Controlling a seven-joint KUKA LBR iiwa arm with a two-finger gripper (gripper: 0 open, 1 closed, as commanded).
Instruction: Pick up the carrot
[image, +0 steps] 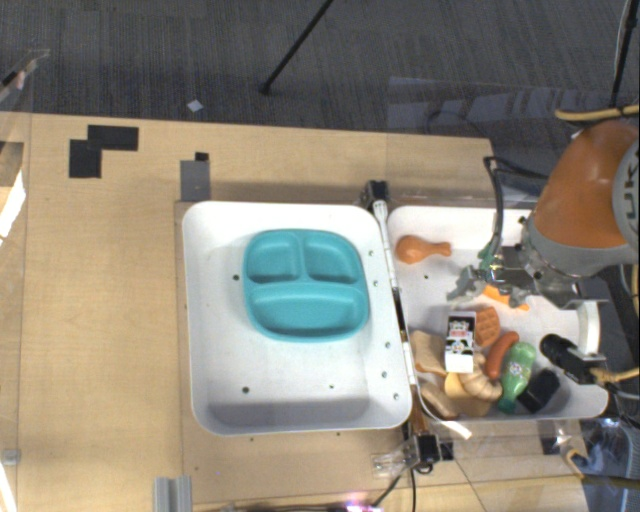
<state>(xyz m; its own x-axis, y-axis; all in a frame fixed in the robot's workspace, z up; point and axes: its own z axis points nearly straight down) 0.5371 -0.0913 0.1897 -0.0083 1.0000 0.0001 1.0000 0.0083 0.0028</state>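
My gripper (497, 283) over right bin (430, 222), fingers look closed on small orange carrot (499, 295) at tips. Carrot directly under me, long axis roughly left-right. Food pile (480, 360) just below.

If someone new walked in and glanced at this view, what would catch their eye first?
Probably the teal divided plate, alone in the left bin. Next, the arm's orange band at the right, with the gripper low over the right bin, where toy foods crowd the near corner.
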